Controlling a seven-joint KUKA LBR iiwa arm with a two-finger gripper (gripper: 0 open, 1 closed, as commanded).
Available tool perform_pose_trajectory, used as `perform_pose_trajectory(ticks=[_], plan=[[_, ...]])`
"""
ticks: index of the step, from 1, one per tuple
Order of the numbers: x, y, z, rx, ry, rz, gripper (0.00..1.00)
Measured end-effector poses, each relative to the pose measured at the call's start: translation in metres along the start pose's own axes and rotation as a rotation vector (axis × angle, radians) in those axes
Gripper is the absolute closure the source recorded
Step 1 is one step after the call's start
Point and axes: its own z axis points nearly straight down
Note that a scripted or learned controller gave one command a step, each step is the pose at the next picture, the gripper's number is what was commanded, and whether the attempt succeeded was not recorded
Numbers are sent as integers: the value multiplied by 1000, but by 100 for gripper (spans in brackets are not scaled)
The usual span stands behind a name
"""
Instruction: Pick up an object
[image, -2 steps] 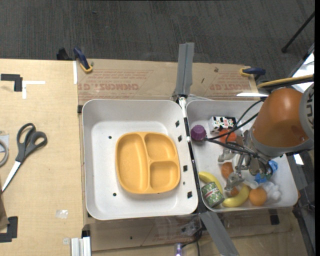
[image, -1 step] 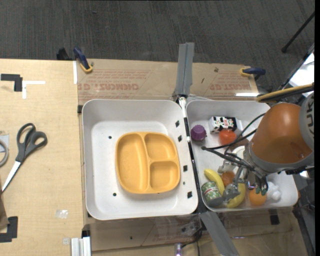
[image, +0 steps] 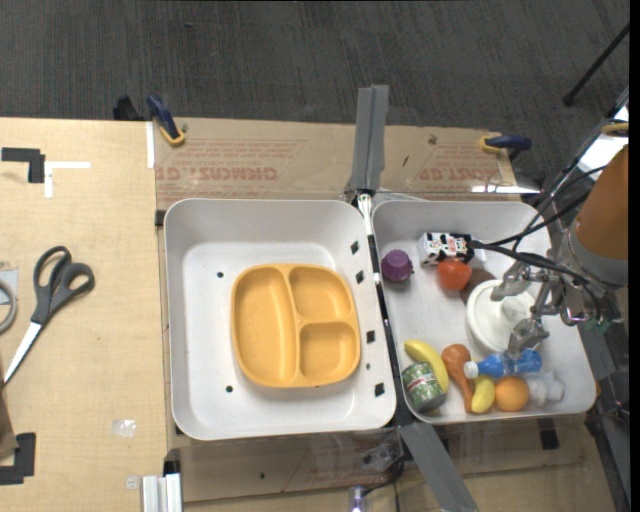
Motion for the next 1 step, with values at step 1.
perform_pose_trajectory(ticks=[1], plan=[[46,15,58,1,-9,148,0]])
